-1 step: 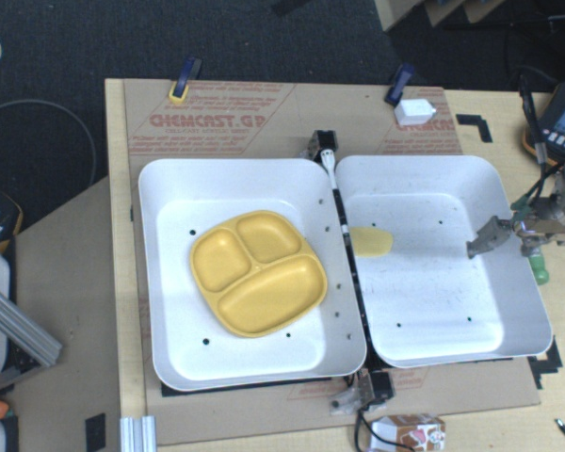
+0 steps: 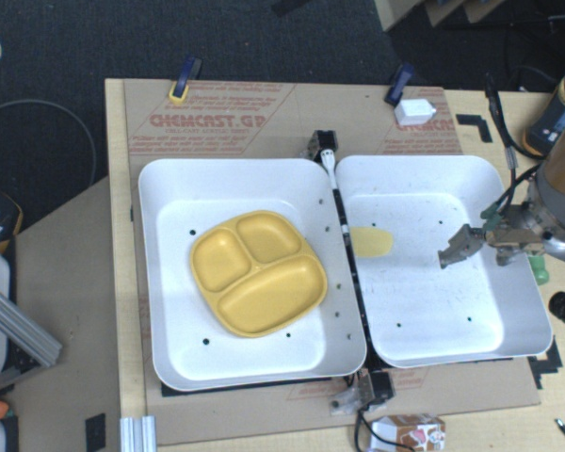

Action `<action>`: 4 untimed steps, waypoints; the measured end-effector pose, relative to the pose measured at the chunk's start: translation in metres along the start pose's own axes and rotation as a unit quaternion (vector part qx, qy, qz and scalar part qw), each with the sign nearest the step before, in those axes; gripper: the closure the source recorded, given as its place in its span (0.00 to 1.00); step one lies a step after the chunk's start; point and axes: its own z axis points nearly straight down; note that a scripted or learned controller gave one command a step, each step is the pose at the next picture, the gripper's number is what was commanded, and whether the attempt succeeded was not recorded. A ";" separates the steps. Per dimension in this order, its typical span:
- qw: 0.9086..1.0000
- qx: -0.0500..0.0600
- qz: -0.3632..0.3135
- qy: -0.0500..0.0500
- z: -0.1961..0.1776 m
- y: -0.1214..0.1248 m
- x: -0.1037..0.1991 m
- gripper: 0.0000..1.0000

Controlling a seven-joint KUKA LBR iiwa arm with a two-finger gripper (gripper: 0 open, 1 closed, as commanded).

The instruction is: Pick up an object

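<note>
My gripper (image 2: 455, 250) hung over the right bin (image 2: 433, 332); whether it held anything, I could not tell. The plate (image 2: 257, 273) lay unpicked.

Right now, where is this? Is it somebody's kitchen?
Probably not a kitchen; it looks like a robot lab or workshop. A yellow divided plate sits in the left white bin, clamps pin a cardboard sheet to the bench, and a robot's end effector reaches over the right bin.

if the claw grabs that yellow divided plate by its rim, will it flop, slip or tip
The yellow divided plate looks like rigid moulded plastic, so probably no flop. Its glossy surface may slip. Being wide and shallow, it would likely tilt from a one-edge grip.
</note>
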 end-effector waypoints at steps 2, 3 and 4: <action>1.000 -0.003 0.002 -0.002 -0.055 0.002 0.086 1.00; 1.000 -0.002 -0.005 0.000 -0.062 0.002 0.226 1.00; 1.000 -0.008 0.001 0.000 -0.186 0.003 0.235 1.00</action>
